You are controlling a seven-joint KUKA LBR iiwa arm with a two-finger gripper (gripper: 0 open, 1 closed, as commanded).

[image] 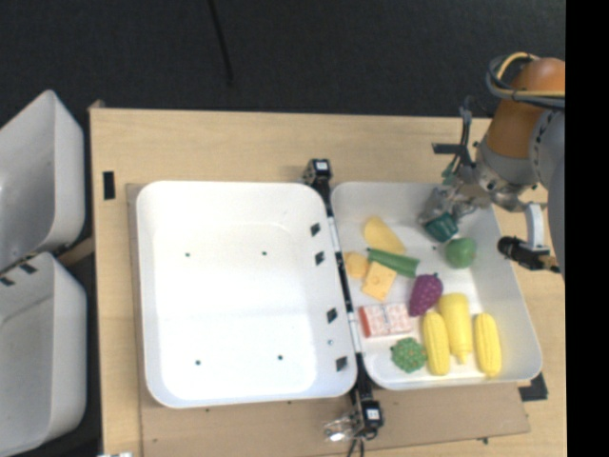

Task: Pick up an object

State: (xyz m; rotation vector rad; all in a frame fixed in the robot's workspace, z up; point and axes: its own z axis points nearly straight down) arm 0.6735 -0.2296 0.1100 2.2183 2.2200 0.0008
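My gripper (443, 215) hangs over the back of the right bin (514, 284), at the end of the grey arm with the orange band (519, 127). A small teal piece (441, 228) sits directly under it; whether it is held is unclear. A green ball (461, 251) lies just to the front right of the gripper. A yellow lemon-like toy (383, 233), a green pod (392, 261), a yellow block (379, 281) and purple grapes (425, 293) lie in the bin's middle.
Three yellow corn cobs (456, 324), a pink-and-white pack (385, 321) and a green broccoli piece (408, 354) fill the right bin's front. The left bin (238, 288) adjoins it along a clipped divider (335, 274). The wooden bench (238, 146) surrounds both.
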